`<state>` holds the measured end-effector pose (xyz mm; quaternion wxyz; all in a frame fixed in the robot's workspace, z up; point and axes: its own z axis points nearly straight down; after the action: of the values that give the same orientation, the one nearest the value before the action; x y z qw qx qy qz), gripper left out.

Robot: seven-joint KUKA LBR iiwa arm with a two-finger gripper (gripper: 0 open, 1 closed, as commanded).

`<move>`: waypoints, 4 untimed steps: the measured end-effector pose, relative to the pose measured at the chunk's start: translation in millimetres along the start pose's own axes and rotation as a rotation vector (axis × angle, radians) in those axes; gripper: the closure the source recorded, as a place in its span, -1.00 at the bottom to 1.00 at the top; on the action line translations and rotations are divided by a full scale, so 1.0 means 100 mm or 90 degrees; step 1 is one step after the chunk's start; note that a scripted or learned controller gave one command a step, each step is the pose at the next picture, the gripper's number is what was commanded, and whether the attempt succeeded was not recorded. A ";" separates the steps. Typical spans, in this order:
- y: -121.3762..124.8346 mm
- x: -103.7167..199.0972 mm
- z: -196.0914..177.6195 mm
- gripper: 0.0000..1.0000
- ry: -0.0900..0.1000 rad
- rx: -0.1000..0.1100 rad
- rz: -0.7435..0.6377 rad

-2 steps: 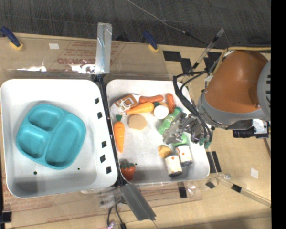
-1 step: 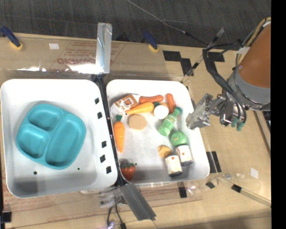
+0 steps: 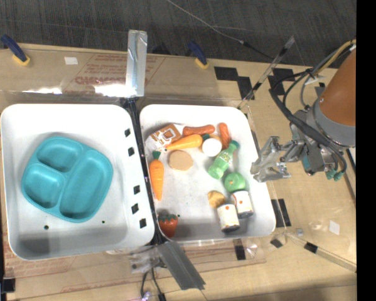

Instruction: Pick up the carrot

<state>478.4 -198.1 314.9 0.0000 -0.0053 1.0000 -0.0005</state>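
Carrot (image 3: pixel 156 178) first: you'll find it lying lengthwise against the left wall of the right bin (image 3: pixel 258 168), green top toward the back, just left of a tan disc (image 3: pixel 181 160). Your gripper (image 3: pixel 267 166) sits outside that bin's right rim, above the bench, its fingers apart with nothing between them.

We see robot lab, not home: cardboard-covered bench (image 3: pixel 313 231) on grey carpet (image 3: pixel 62 5), blue clamps (image 3: pixel 15 50) pinning it, black tape marks (image 3: pixel 228 75), loose cables (image 3: pixel 288 99), toy food in white bin (image 3: pixel 253 168).
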 end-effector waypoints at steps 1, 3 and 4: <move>-0.13 -0.06 0.03 1.00 -0.003 0.001 0.071; -0.12 -0.05 -0.11 1.00 -0.002 0.001 -0.200; -0.11 -0.24 0.00 1.00 -0.003 0.002 -0.390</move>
<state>502.6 -209.1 314.7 0.0022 -0.3066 0.9518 -0.0017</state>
